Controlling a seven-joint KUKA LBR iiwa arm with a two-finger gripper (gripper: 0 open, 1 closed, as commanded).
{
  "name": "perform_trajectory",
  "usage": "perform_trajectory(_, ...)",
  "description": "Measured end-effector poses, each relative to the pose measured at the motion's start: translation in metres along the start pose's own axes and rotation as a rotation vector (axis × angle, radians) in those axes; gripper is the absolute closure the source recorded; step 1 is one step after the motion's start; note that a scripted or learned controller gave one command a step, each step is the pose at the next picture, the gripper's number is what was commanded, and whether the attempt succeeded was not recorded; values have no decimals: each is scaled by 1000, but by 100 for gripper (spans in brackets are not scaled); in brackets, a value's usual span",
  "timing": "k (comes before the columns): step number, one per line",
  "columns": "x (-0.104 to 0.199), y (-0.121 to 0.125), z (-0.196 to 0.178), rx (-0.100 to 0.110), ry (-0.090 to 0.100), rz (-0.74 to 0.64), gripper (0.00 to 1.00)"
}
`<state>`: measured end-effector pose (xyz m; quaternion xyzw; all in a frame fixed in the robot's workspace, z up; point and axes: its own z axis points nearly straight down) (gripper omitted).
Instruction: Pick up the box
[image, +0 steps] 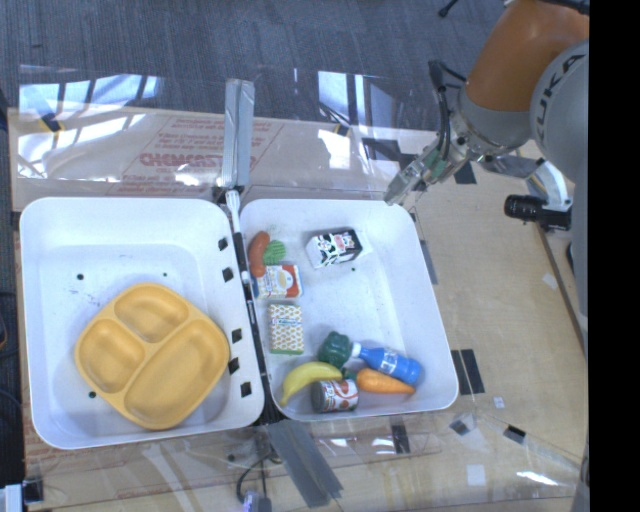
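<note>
The hand (405, 190) hovered above the right bin's (432, 330) far corner, holding nothing, its opening too small to judge. The box (286, 327) lay flat near the bin's left wall, well apart, crowded by a banana (308, 378), so reaching it looked awkward.

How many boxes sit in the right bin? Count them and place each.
3: the cow-print carton near the back wall, the red-labelled box by the left wall, the checkered box just in front of it.
</note>
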<state>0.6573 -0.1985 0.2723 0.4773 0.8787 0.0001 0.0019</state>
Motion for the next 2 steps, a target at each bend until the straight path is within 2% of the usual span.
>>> perform_trajectory(2,-1,2,-22,-4,-5,-7,100)
